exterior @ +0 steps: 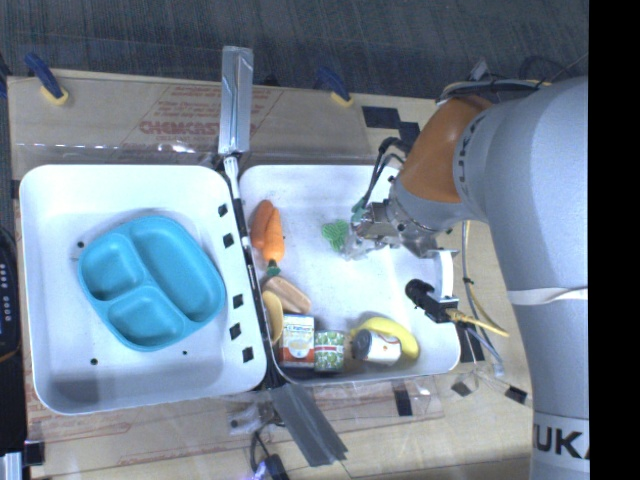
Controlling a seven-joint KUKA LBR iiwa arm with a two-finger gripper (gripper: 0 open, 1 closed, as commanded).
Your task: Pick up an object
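White right bin [310, 183] holds a small green object [335, 233] beside gripper [357, 238].

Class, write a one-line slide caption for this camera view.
Robot hand hovers beside a green object in the right bin; blue tray sits left.

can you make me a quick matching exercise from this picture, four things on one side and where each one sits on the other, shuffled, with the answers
Things:
1. blue three-compartment plastic plate
2. orange carrot toy
3. yellow banana toy
4. small green leafy piece

Places:
A. near edge of the right white bin, towards its right corner
B. beside the gripper, mid right bin
C. in the left white bin
D. right bin, against the divider between the bins

Pairs: 1-C, 2-D, 3-A, 4-B
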